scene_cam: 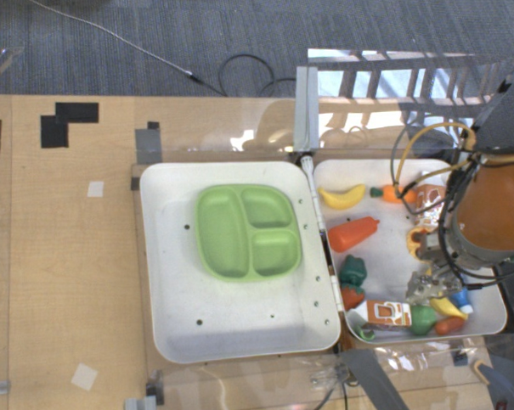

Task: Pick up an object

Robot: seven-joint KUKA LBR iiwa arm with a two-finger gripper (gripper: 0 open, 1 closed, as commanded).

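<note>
The right bin (387,266) holds several toy foods. A yellow banana (343,196) and a small carrot (388,193) lie at its back. An orange-red piece (353,232) and a dark green piece (353,270) lie along its left side. At the front are a small carton (388,314), a green round piece (424,320), a yellow piece (447,306) and a red piece (449,325). My gripper (430,284) hangs low over the bin's front right part, just above the yellow and green pieces. The arm's orange band (495,206) and cables hide part of the bin's right side.
The left bin (174,246) holds a green divided plate (248,231) near its middle. A metal frame (387,75) stands behind the right bin. The divider wall (320,240) runs between the two bins.
</note>
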